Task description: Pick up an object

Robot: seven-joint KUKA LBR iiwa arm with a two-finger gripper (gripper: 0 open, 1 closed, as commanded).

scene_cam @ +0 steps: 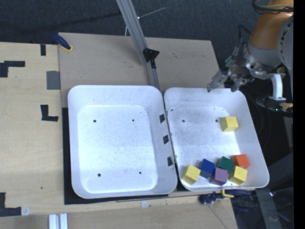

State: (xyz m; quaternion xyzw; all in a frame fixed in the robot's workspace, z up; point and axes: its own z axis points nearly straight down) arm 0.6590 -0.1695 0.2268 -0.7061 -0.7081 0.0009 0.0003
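Clustered at the near edge of the right white bin (252,142), small rigid cubes look light; the lone yellow cube (229,123) is best pinched across flat faces. Gripper (222,84) jaws are spread, empty.

Two bins sit side by side on the worktop (109,61). In the right bin (200,128), one cube (229,123) lies alone toward the far right side (well apart from the rest), while a cluster of cubes (217,170) crowds its near right corner. The end effector (223,83) hangs over that bin's far rim
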